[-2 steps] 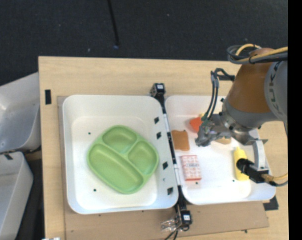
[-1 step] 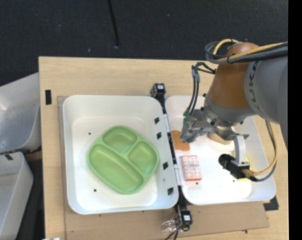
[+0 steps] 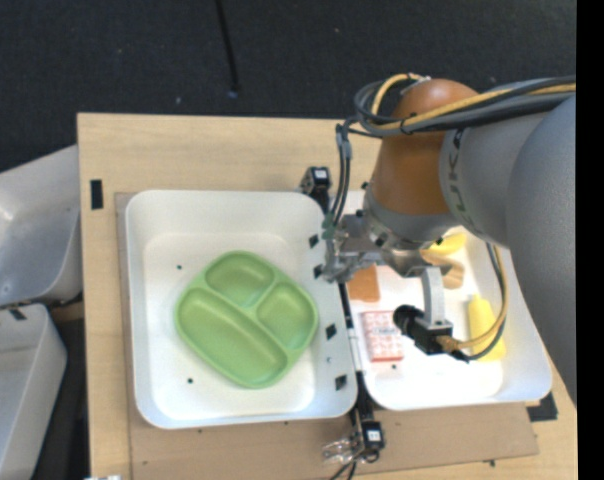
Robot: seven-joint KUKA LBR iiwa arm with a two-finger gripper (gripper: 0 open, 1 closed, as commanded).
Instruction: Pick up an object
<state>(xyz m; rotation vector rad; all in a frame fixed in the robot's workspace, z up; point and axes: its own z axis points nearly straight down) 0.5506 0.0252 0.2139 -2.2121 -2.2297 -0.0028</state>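
Observation:
My gripper (image 3: 370, 260) hangs low over the left part of the right bin (image 3: 522, 368), largely hidden under the orange wrist band and grey arm. Just below it lies a small orange-brown block (image 3: 365, 286). In front of that block rests a flat white card with red print (image 3: 380, 337). A yellow elongated object (image 3: 479, 318) lies to the right, and another yellow piece (image 3: 448, 248) peeks out from under the arm. I cannot see anything held by the gripper.
The left bin (image 3: 142, 268) holds a green divided plate (image 3: 246, 317). A black fitting with yellow cable (image 3: 427, 330) hangs off the arm over the right bin. The arm hides the bin's rear part. Wooden bench (image 3: 102, 148) surrounds both bins.

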